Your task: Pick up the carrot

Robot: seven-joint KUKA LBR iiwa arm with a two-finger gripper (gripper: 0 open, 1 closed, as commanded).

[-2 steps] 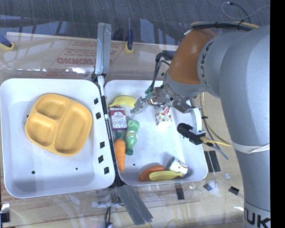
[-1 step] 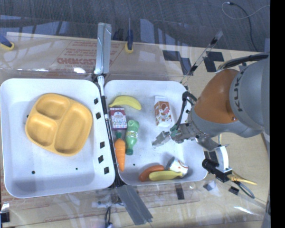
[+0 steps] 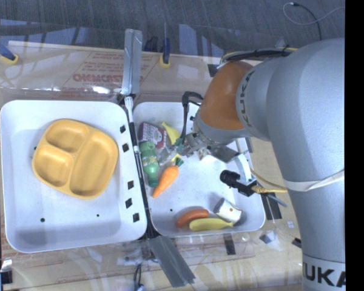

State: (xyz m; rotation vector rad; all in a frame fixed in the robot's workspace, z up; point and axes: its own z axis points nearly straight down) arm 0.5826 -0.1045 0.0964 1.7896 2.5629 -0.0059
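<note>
Camera view has the carrot in the right bin, near its left wall, long axis running diagonal with the leafy end toward the gripper. From the carrot, the gripper sits just up and to the right. It's buried in clutter, so I can't tell its state. My guess: it needs a short drop down-left, lined up across that diagonal.

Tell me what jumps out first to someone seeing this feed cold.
The big grey arm with its orange band fills the right side, reaching into the right bin. Its pincer hangs just above the carrot, near that bin's left wall. The yellow divided plate lies in the left bin.
</note>
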